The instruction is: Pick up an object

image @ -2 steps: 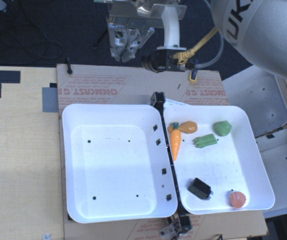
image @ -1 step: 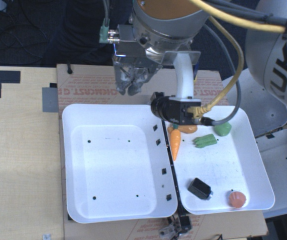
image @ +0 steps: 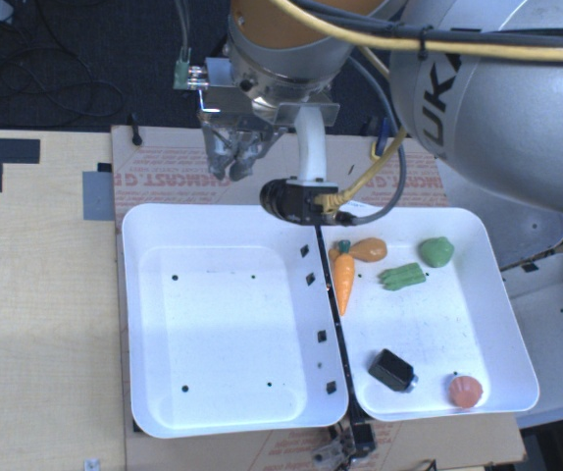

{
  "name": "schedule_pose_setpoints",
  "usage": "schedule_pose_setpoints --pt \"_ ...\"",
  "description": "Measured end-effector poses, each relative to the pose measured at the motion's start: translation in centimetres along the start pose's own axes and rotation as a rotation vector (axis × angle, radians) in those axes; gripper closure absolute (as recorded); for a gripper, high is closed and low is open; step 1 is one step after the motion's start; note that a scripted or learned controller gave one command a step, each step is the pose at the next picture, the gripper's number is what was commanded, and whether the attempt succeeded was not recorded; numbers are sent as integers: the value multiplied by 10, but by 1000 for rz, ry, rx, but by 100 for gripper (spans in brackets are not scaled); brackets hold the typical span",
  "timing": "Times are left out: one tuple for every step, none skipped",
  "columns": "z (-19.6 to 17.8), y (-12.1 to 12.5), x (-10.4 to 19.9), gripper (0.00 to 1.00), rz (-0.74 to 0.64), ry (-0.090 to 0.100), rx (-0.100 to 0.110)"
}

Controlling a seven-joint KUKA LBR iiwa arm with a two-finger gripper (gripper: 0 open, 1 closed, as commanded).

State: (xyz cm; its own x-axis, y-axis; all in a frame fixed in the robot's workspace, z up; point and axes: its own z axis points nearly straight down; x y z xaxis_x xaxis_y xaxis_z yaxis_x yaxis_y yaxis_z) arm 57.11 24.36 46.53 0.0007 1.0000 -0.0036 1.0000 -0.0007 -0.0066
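Note:
My gripper (image: 238, 168) hangs high over the cardboard just behind the far rim of the left bin (image: 129, 312). Its dark fingers (image: 229, 153) taper together to a point, and nothing shows between them. All the objects lie in the right bin (image: 505, 292): an orange carrot (image: 341, 281) along the divider, an orange-brown lump (image: 369, 251) beside its top, a flat green piece (image: 402, 277), a round green piece (image: 436, 252), a black block (image: 392, 370) and a pinkish-red ball (image: 465, 391). None of them touches the gripper.
The grey arm (image: 487, 86) and its cables cover the upper right of the view, above the right bin's far edge. A black mount (image: 296, 201) sits at the far end of the divider. Pale bench top (image: 36, 302) lies left of the bins.

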Motion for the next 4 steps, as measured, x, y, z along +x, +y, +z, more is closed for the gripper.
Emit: schedule_pose_setpoints --pt "-27 -67 0 100 -4 2 -1" --pt "-74 -33 0 100 -1 3 -8" --pt "-19 -99 0 100 -4 -1 5" --pt "119 -96 -18 100 1 -5 10"
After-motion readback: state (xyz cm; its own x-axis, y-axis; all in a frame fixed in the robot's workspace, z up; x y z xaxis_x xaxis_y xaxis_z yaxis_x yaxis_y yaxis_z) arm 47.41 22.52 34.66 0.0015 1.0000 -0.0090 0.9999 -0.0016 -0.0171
